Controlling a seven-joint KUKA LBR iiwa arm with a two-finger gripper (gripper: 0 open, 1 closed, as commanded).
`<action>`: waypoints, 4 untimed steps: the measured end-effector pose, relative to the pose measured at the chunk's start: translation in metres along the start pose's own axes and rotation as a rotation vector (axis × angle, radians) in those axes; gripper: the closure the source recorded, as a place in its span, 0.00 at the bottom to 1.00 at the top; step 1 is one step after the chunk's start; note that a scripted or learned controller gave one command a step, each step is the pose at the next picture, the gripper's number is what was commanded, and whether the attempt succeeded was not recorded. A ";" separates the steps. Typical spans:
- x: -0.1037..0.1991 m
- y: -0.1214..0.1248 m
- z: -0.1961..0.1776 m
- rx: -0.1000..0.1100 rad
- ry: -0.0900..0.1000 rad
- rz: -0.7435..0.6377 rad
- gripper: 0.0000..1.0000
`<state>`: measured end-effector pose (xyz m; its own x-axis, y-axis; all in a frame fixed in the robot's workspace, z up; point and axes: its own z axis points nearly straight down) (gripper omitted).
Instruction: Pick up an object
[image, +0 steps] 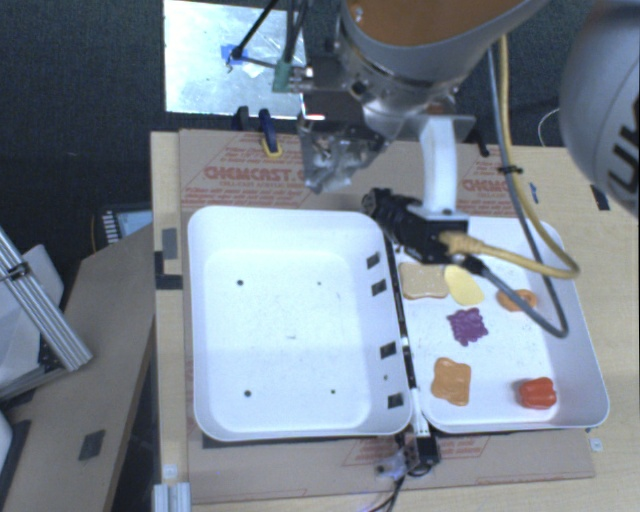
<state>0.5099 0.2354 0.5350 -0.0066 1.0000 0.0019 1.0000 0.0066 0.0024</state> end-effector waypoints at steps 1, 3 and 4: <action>-0.002 0.074 0.001 -0.001 -0.002 0.007 1.00; -0.076 -0.012 -0.012 -0.002 0.000 0.002 1.00; -0.057 -0.021 0.188 0.015 -0.006 0.005 1.00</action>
<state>0.4900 0.1783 0.3466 -0.0021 1.0000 -0.0042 0.9999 0.0020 -0.0123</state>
